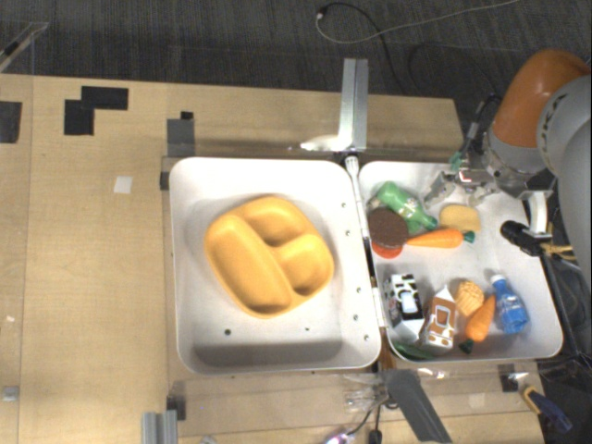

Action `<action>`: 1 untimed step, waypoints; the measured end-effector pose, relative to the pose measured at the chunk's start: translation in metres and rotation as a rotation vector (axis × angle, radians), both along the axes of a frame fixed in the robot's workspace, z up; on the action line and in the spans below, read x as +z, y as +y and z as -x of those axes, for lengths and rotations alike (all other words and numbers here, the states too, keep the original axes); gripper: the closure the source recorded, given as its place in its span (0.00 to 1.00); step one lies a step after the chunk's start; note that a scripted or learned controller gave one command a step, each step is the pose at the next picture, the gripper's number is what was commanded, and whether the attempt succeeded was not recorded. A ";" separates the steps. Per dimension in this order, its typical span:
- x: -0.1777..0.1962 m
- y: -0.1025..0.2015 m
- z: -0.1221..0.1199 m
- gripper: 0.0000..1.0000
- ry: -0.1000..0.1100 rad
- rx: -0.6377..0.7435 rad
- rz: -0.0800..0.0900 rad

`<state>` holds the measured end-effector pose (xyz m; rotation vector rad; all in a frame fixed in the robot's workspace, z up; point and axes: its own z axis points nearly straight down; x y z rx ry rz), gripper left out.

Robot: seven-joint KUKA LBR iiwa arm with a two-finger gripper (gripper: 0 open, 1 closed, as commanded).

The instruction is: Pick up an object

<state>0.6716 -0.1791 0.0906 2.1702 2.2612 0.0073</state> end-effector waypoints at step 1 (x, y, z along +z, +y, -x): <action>-0.002 0.012 0.054 0.00 -0.001 0.115 0.000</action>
